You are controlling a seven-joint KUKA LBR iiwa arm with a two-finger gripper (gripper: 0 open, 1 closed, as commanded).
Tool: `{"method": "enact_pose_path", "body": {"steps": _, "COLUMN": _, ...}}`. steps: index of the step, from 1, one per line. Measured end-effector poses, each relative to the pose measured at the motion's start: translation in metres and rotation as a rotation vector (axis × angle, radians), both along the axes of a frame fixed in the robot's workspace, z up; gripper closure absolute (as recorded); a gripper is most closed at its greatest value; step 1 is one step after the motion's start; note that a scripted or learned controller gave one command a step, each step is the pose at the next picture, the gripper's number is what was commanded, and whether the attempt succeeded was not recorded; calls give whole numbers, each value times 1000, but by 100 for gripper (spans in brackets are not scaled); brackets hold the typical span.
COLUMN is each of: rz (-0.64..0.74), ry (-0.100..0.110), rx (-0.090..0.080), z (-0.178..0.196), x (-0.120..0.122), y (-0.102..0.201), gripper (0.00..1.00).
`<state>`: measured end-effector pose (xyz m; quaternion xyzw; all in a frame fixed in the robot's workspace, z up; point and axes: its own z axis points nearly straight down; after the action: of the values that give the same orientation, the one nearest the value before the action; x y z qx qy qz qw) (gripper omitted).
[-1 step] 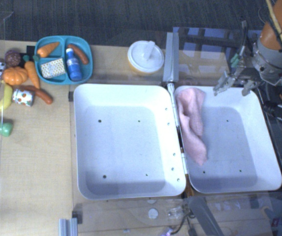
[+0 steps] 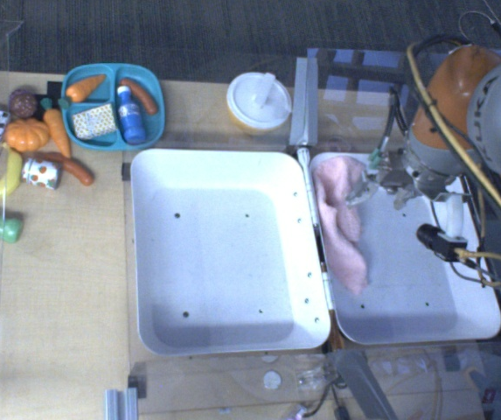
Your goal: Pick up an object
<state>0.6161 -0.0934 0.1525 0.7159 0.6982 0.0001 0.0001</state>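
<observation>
I see the gripper (image 2: pixel 374 186) over the right bin's (image 2: pixel 425 318) far end | can't tell its state | pink cloth (image 2: pixel 342 221) along that bin's left wall, long axis far-to-near | cloth just left of gripper.

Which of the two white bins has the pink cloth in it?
The right bin, the one the arm reaches over. The pink cloth lies along its left wall, with the gripper at the cloth's upper end. The left bin shows only white floor.
</observation>
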Motion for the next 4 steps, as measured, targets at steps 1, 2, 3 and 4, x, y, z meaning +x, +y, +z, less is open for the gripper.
{"method": "enact_pose_path", "body": {"steps": 1, "rz": 74, "ry": -17, "rx": -1, "z": -61, "x": -11, "y": 0, "gripper": 0}}
{"method": "enact_pose_path", "body": {"steps": 2, "rz": 100, "ry": -5, "rx": 0, "z": 34, "x": -3, "y": 36, "gripper": 0}}
{"method": "enact_pose_path", "body": {"steps": 3, "rz": 24, "ry": -3, "rx": -1, "z": 33, "x": 48, "y": 18, "gripper": 0}}
{"method": "enact_pose_path", "body": {"steps": 4, "rz": 129, "ry": -10, "rx": -2, "z": -64, "x": 50, "y": 6, "gripper": 0}}
